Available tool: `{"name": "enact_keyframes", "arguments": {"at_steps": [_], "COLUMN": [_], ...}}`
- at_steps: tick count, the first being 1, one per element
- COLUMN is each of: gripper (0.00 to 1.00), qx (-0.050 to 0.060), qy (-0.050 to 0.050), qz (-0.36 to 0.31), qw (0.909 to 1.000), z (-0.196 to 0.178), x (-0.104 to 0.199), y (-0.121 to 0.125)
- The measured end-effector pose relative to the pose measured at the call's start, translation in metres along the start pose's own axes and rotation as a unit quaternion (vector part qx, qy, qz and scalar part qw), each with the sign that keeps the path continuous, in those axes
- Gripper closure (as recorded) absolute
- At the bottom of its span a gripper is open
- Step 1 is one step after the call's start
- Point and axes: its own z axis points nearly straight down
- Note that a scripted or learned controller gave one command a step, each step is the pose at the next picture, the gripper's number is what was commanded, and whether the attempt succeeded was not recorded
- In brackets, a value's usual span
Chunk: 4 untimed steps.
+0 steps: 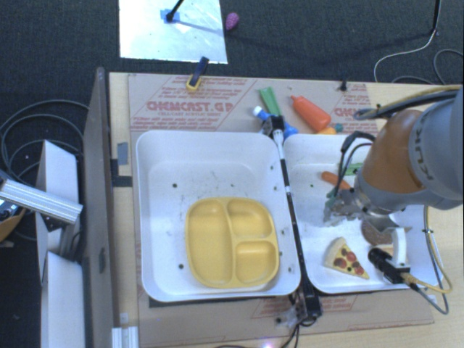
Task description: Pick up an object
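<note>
My gripper [339,212] hangs low over the middle of the right bin [308,158], pointing down under the grey and orange wrist. A toy pizza slice [345,259] lies just in front of it near the bin's front wall. Just behind the gripper lie a small orange piece [329,177] and a bit of green [338,189]. A brown round thing [376,233] sits partly under the wrist to the gripper's right. Nothing is visibly held.
The left bin [167,158] holds a yellow divided plate [232,241]. Behind the bins on the bench lie a green stick [267,98], a blue piece [262,113] and an orange carrot-like toy [311,114]. A yellow and blue item [196,77] lies at the back.
</note>
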Motion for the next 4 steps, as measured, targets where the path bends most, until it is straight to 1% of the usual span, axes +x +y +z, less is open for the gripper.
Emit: {"name": "enact_keyframes", "arguments": {"at_steps": [1,2,3,4], "gripper": [1.0,0.0,0.0,0.0], "qx": [-0.001,0.001,-0.002,0.0], "qy": [-0.003,0.0,0.0,0.0], "qz": [0.003,0.0,-0.004,-0.002], "qw": [1.0,1.0,1.0,1.0], "z": [-0.029,-0.027,-0.016,0.012], "x": [-0.079,-0.074,-0.054,-0.052], "y": [0.019,0.018,0.08,0.096]}}
